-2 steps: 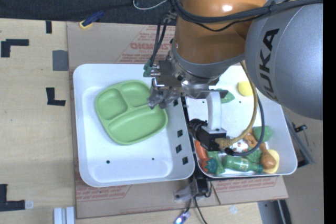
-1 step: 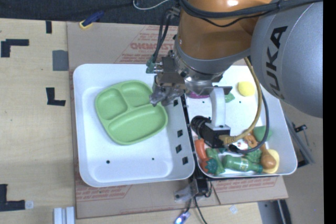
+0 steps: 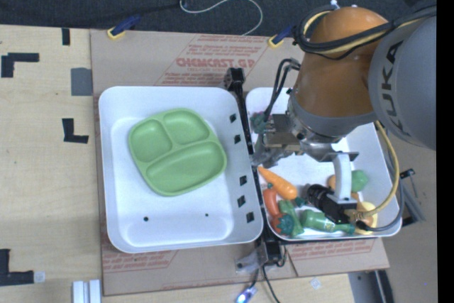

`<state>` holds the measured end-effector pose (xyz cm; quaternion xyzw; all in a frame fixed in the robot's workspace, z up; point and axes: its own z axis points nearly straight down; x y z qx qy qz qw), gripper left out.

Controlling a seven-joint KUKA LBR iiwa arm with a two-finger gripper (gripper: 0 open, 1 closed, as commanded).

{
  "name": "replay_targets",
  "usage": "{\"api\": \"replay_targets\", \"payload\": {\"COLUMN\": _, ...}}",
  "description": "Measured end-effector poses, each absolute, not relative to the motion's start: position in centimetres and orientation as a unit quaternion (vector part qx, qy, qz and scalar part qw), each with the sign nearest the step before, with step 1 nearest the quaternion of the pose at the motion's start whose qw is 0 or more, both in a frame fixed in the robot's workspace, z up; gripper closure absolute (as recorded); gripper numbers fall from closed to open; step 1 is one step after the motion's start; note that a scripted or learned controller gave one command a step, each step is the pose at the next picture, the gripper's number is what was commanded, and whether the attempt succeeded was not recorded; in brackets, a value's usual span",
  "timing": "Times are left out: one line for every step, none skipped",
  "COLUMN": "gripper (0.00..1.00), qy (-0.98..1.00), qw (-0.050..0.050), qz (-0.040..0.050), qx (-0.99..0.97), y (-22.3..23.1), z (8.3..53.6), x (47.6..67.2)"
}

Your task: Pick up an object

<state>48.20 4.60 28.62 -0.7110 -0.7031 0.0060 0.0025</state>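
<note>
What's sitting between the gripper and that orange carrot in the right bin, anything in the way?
Nothing visible lies between them. The carrot lies exposed in the right bin, at the top of the toy pile, just below the gripper. A green toy and other pieces crowd its lower end, not its top.

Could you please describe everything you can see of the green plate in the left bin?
The green plate is a rounded-rectangle divided tray, matte light green, plastic-looking. Raised ridges split it into three compartments: two smaller ones along its upper side and one long one along its lower side. It lies flat, face up, slightly rotated, in the upper middle of the left bin. It touches nothing but the bin floor.
</note>
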Motion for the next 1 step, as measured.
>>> {"api": "replay_targets", "payload": {"gripper": 1.0, "qy": -0.709, "qw": -0.003, "qz": -0.0045, "qx": -0.705, "y": 7.3, "z": 40.13, "x": 48.44}}
